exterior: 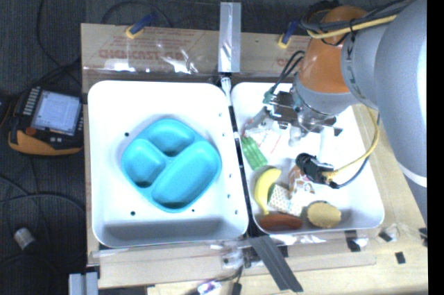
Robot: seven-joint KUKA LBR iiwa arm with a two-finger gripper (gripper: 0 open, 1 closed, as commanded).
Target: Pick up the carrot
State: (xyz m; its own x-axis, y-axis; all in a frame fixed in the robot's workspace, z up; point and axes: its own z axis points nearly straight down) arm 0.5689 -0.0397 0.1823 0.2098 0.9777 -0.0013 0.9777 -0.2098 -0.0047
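Grey arm [388, 57] with orange band reaches in over the right shallow white bin [371, 207]. Jaws [295, 121] sit low in that bin; whether released or clenched, cannot tell. Below the jaws: green packet [253, 153], yellow banana [265, 186], round tan food piece [323, 214]. Carrot not identifiable in the clutter. Far left of the jaws, a blue three-compartment plastic tray [171, 163] lies in the left white bin [104, 148].
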